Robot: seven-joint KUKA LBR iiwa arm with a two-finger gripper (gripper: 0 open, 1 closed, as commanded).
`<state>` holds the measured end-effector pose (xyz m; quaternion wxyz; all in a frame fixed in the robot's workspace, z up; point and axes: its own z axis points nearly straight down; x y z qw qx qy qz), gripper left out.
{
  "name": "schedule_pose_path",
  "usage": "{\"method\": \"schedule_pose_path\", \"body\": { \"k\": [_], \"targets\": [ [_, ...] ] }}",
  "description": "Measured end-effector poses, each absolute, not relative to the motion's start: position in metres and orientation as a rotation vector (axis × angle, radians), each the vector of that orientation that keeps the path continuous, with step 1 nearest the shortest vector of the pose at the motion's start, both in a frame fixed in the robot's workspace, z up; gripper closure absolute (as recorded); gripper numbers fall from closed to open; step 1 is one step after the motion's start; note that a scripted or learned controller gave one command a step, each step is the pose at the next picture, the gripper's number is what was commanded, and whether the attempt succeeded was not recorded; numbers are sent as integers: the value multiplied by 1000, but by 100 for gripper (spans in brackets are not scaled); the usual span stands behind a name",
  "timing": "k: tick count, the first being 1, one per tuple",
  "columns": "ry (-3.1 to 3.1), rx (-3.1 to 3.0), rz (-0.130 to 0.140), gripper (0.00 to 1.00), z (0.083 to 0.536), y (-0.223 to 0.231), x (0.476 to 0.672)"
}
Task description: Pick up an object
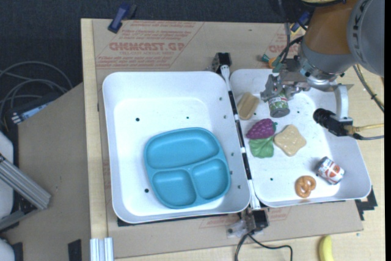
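My gripper (278,95) hangs over the back of the right bin (354,159), directly above a small green and grey can (279,107). The can stands just under the fingers; whether they touch it I cannot tell. Beside it lie a tan bread-like piece (247,106), a purple grape bunch with a green leaf (261,136), a toast slice (289,140), a pretzel (305,186) and a small red and white can (330,170).
The left bin (122,131) holds a blue divided tray (186,165). A black camera part (330,121) juts from the arm over the right bin's right side. A blue clip (121,18) lies on the board at the back left.
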<state>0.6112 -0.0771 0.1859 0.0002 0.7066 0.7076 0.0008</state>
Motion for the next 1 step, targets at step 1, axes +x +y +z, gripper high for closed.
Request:
{"method": "schedule_pose_path", "body": {
  "k": [1],
  "targets": [
    [2224,2221,0,100,207,-36,580]
  ]
}}
